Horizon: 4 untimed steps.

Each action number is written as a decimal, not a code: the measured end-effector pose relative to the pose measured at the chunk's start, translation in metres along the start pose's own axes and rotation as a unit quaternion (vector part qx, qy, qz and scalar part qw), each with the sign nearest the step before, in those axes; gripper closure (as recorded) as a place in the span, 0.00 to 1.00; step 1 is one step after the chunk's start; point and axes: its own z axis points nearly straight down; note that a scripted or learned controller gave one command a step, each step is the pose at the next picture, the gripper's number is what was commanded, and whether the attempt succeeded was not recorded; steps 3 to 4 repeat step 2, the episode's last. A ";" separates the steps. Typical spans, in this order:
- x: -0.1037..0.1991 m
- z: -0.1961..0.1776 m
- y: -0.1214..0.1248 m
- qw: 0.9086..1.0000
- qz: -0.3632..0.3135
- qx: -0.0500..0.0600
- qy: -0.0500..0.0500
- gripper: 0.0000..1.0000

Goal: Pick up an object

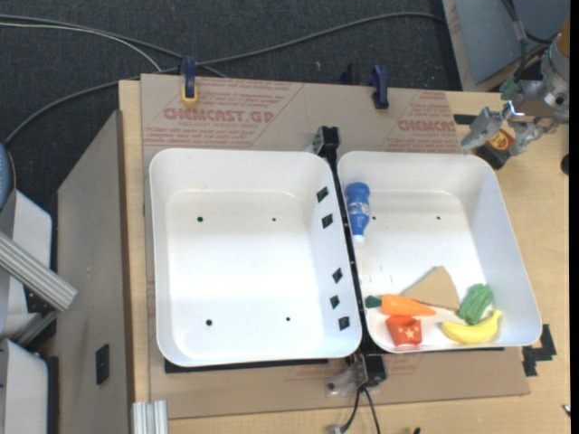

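My gripper (488, 136) hangs at the upper right, just outside the far right corner of the right bin (507, 215), above the bench. Inside the right bin a blue bottle (357, 208) lies against the left wall. Along the bin's near edge sit an orange carrot (407, 306), a red pepper (404, 331), a yellow banana (470, 331) and a green broccoli piece (476, 301). A tan wedge (436, 287) lies flat just behind them. The gripper is far from all of these objects.
The left bin (172, 269) stands beside the right one, with a black divider strip (339, 242) between them. Both rest on a cardboard sheet (271, 107) held by two clamps (189, 78). Cables run across the dark floor behind.
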 end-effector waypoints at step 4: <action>0.016 0.189 -0.114 1.000 0.001 0.003 0.002 0.00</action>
